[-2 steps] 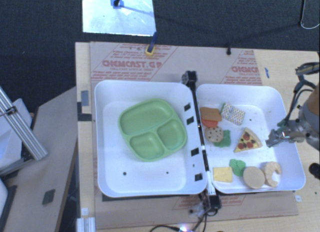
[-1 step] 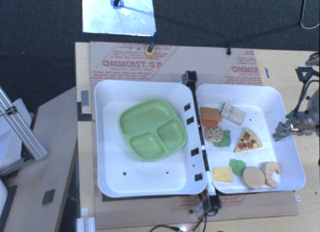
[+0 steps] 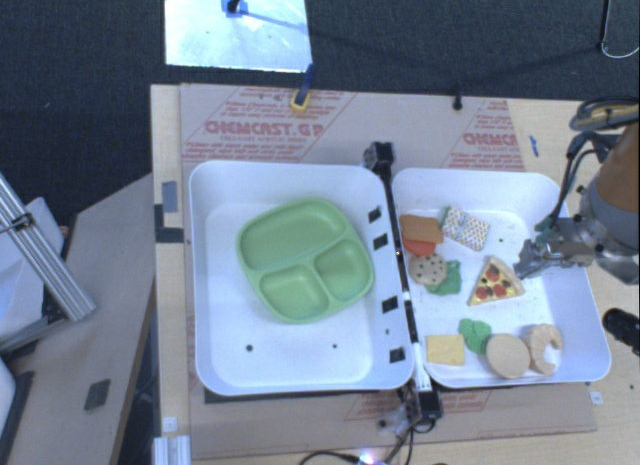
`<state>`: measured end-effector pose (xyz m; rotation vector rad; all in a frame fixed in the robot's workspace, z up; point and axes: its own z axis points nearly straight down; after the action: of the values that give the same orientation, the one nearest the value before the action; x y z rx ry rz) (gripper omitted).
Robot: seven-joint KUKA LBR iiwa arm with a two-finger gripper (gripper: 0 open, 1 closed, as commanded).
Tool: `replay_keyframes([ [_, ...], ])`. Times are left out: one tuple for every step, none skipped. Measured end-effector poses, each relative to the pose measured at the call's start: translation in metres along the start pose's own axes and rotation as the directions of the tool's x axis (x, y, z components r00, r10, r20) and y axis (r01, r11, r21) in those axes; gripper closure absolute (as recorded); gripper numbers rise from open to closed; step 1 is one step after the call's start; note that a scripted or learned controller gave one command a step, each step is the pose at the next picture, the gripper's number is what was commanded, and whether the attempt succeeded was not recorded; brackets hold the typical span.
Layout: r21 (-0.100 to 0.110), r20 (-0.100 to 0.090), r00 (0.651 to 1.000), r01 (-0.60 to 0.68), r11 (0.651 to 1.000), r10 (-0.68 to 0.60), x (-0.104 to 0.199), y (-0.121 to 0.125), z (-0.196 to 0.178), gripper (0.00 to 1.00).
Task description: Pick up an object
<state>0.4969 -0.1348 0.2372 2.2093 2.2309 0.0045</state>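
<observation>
In the camera view the gripper [image 3: 528, 259] is hovering low in the right bin [image 3: 575, 298], touching the pizza slice [image 3: 495, 283] at its right edge; I cannot tell whether it is released or clenched. The slice is looking light, stiff and flat, likely best pinched across its edges. The cookie [image 3: 429, 270], green leaf [image 3: 475, 333] and round bread [image 3: 508, 355] are lying near, crowding little.

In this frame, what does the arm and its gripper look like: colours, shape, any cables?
The arm is grey and rounded, with a band of orange where it meets the picture's edge. Thin dark cables loop beside its upper part. The gripper is a small dark grey metal piece, narrowing toward its tip. No markings can be made out on either.
</observation>
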Motion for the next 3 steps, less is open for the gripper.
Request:
replay_keyframes([
  [0.002,0.0,1.0,-0.001,1.0,0.001,0.044,-0.004,0.006,1.0],
  [0.001,-0.001,1.0,-0.001,1.0,0.001,0.089,-0.005,0.015,1.0],
  [0.001,-0.002,1.0,0.002,1.0,-0.002,0.147,-0.01,0.007,1.0],
])
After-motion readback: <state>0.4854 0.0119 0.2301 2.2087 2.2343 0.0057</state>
